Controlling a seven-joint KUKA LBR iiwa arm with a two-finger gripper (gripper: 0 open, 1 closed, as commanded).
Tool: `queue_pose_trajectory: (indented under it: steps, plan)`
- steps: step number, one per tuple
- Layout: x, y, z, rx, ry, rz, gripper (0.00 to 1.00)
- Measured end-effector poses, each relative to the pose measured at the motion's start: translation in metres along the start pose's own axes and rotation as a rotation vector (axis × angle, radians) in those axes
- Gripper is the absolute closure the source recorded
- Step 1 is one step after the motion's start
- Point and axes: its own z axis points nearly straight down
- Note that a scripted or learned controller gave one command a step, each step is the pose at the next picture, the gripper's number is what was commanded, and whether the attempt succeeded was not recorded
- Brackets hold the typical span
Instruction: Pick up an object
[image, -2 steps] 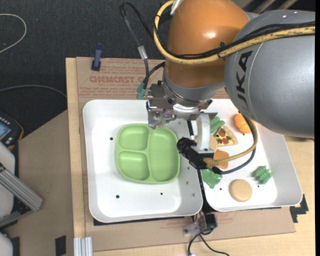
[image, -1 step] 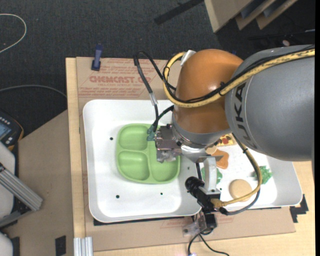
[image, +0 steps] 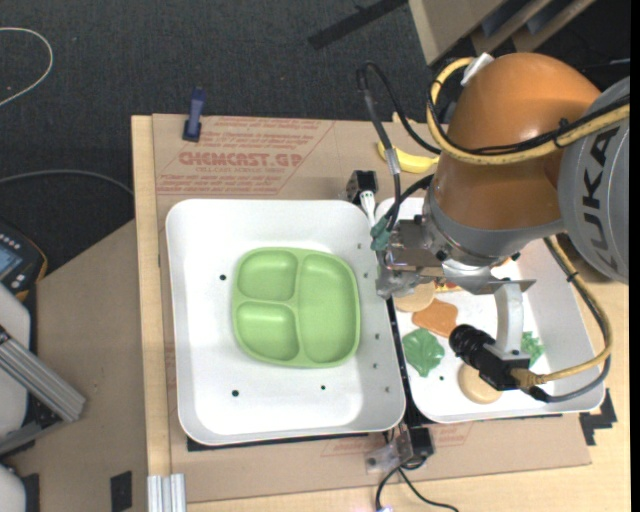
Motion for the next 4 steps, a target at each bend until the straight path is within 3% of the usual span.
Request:
queue_pose_trajectory:
  steps: [1,2,3,4]
  plan:
    - [0.022,0.001,-0.152,-0.014,0.007,-0.012,1.00]
    - [0.116,0.003,-0.022,0.018,-0.001,-0.017,1.00]
    - [0.144,-0.002,-0.083,0.000,0.005,-0.013,1.00]
    - [0.142,-0.002,-0.090,0.003,0.002,-0.011,1.00]
